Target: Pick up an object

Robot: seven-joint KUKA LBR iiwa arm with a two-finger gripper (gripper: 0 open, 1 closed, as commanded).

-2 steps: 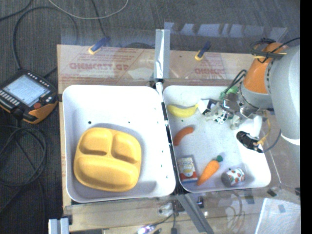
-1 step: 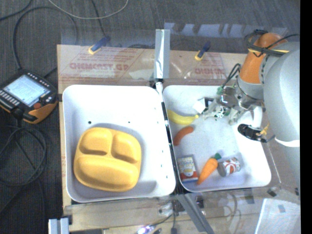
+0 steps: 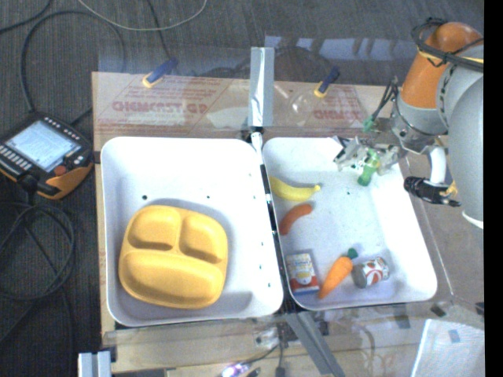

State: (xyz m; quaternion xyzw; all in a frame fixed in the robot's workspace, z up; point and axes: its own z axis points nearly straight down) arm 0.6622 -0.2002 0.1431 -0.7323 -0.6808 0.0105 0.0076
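Camera view: gripper (image 3: 363, 162) is hovering over the right white plastic bin (image 3: 409, 234), far corner, just beside a small green bottle-like object (image 3: 366, 173); jaws' state cannot be told, contact unclear. Judgement: centring over the green object before descending is looking advisable, avoiding the bin wall.

Arm (image 3: 460, 93) — pale grey rounded casing, with a glossy orange band above the wrist at 1 o'clock in the view. Thin dark cables loop around the orange section. Black fitting on the grey body below. Wrist end — silvery metal hardware, small and cluttered.
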